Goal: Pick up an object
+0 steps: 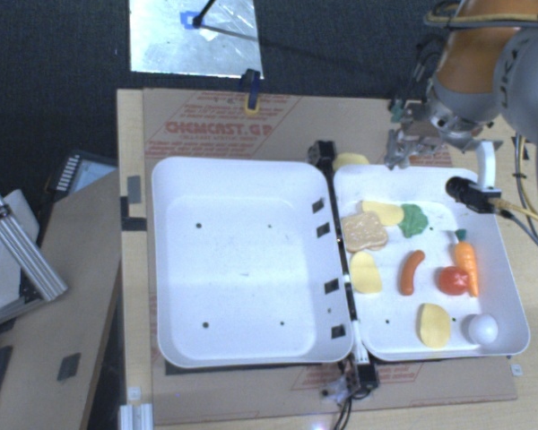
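Observation:
The right bin [511, 325] holds several toy foods: a slice of toast [364, 232], a yellow piece [383, 212], a green broccoli [413, 219], a red sausage [411, 271], a carrot [466, 262], a tomato [452, 280], two more yellow pieces [366, 273] [435, 324] and a white egg [481, 329]. My gripper [402, 157] hangs over the back edge of the right bin, above and behind the food. Nothing shows between its fingers. A yellow object [351, 160] lies just outside the bin's back left corner.
The left bin [175, 240] sits beside the right one, joined by black clips [330, 258]. A shiny square sheet [194, 25] lies beyond the bench. A black part with a white bracket [473, 191] juts over the right bin's back right corner.

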Tool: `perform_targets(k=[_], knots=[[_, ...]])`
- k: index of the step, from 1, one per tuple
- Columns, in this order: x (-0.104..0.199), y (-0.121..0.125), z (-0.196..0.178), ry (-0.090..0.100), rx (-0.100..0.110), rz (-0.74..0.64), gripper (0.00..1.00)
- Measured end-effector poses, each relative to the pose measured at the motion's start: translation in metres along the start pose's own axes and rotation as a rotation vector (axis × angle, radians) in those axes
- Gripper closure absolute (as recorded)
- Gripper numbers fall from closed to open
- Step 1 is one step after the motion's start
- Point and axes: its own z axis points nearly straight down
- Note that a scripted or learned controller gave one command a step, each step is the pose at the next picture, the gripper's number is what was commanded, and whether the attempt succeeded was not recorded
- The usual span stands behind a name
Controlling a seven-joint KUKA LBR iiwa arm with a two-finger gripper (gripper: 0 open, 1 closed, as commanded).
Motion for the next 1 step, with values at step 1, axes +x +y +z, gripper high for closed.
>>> perform_targets(k=[1], knots=[[0.0299, -0.0001, 0.0463, 0.001, 0.013, 0.002, 1.0]])
